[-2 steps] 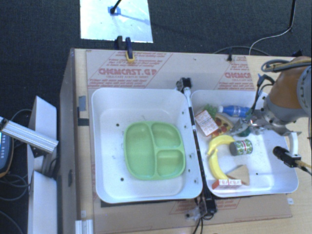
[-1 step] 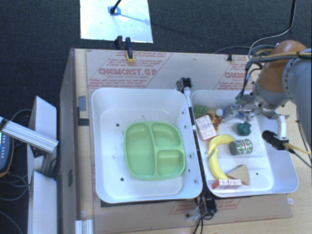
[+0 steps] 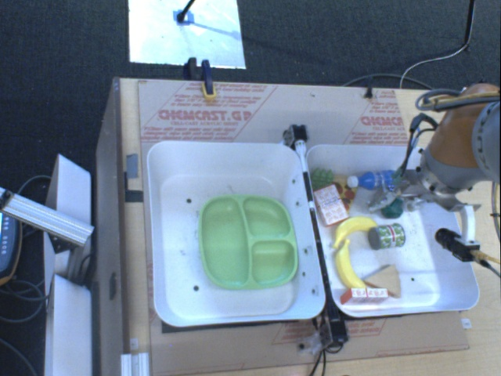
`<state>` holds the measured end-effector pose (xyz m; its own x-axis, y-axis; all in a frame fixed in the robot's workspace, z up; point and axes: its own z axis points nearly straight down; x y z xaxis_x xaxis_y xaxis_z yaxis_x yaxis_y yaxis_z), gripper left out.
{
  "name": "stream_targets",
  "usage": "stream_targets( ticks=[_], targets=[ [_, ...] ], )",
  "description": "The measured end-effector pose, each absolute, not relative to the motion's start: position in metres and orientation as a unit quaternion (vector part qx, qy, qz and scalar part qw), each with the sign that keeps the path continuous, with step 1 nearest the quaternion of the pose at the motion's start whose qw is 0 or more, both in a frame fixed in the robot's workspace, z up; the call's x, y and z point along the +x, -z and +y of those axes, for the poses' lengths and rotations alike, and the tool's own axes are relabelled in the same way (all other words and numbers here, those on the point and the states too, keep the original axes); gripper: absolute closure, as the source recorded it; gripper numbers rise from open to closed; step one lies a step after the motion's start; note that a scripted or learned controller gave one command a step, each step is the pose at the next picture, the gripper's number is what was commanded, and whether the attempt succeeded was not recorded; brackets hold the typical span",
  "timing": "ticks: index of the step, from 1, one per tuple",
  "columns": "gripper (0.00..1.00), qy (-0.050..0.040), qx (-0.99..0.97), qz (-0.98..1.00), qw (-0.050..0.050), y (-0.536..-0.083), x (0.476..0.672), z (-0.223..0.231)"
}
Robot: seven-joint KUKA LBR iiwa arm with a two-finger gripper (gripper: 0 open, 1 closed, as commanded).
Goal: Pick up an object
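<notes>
**Crowded corner, pincer low over the bottle end**

You have the pincer (image 3: 389,204) down in the right bin (image 3: 462,292), among the things at its far side, just beside a dark green object (image 3: 394,207) and the bottle (image 3: 374,181). You cannot tell from this view whether it is released or clenched, and nothing shows between its tips, so do not count anything as held.

The likeliest target, in my judgement, is the bottle: it lies on its side near the far wall, long axis running left to right, white cap toward the divider between the bins.

The risk is the crowding. The small can (image 3: 387,236), the banana (image 3: 349,251) and the snack packet (image 3: 330,204) all lie close by, so a close here may pinch two things or nudge the bottle, which could roll away. A grip along the bottle's length rather than across it would likely slip.
</notes>
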<state>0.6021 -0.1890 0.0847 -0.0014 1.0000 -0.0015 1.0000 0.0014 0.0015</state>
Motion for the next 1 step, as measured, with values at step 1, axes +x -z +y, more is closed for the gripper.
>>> stream_targets(
  ticks=[1],
  targets=[
    [1.0, -0.0013, 0.706, 0.708, 0.003, -0.0961, 0.6036, -0.1887]
  ],
)
